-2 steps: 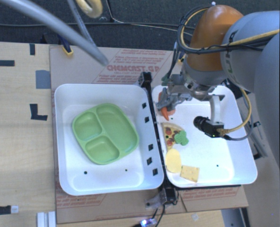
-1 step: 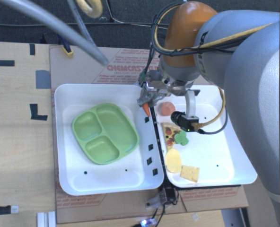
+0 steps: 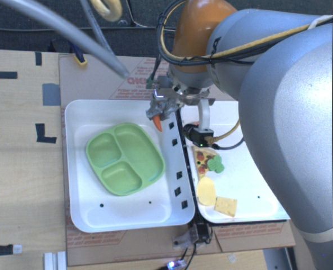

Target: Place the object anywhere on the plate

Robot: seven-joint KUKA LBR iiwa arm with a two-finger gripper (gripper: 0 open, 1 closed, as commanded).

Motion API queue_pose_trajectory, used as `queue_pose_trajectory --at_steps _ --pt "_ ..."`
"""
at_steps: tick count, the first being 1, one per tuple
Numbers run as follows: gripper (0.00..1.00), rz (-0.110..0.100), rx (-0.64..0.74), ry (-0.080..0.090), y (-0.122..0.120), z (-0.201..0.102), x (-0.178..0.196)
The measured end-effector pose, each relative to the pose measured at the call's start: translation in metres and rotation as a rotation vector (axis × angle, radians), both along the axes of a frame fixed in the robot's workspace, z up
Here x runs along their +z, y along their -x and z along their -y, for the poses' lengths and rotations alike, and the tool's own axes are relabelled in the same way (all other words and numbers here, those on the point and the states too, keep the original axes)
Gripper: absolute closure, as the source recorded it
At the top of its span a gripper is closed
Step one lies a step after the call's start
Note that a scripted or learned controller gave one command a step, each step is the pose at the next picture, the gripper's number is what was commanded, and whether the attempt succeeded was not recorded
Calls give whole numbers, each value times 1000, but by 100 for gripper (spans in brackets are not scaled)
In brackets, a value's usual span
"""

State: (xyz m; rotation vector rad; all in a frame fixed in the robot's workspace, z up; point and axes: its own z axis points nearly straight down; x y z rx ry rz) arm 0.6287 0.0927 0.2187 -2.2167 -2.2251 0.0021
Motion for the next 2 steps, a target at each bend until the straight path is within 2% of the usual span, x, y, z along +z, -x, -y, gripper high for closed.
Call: queue_pose_trajectory --at_steps 1,2 --pt "100 1 -1 0 -25 -23 4" --pt "0 0 -2 1 -24 -21 4"
